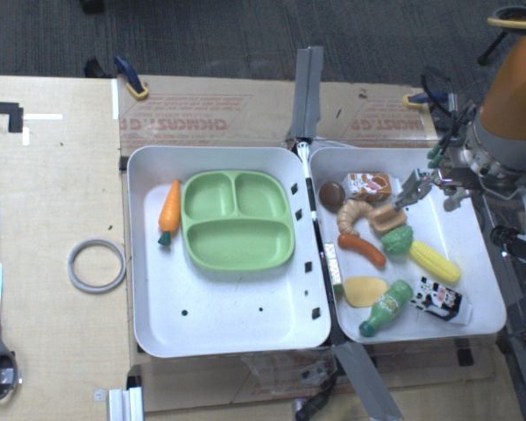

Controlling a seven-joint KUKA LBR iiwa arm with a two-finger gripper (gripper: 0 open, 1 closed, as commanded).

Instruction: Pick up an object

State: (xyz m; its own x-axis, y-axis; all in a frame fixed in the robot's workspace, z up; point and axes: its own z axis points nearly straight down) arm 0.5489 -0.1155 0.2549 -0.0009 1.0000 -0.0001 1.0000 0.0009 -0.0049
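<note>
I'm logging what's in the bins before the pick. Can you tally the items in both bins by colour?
Orange/red: 3 (carrot, sausage, red packet)
Green: 3 (divided plate, bottle, broccoli)
Yellow: 2 (corn, yellow chip)
Brown/tan: 3 (brown ball, croissant, bread piece)
Black-and-white: 1 (cow-print carton)
Total: 12

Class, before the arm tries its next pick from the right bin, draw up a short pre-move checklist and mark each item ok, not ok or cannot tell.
1. Claw is over the right bin: ok.
2. Claw carries nothing already: cannot tell, too small to judge.
3. A target lies close below: ok, the bread roll and snack packet are nearest.
4. Target stands apart from neighbours: not ok, roll, croissant and broccoli crowd together.
5. Easier isolated pick exists: ok, the corn has bare floor on its right.
</note>
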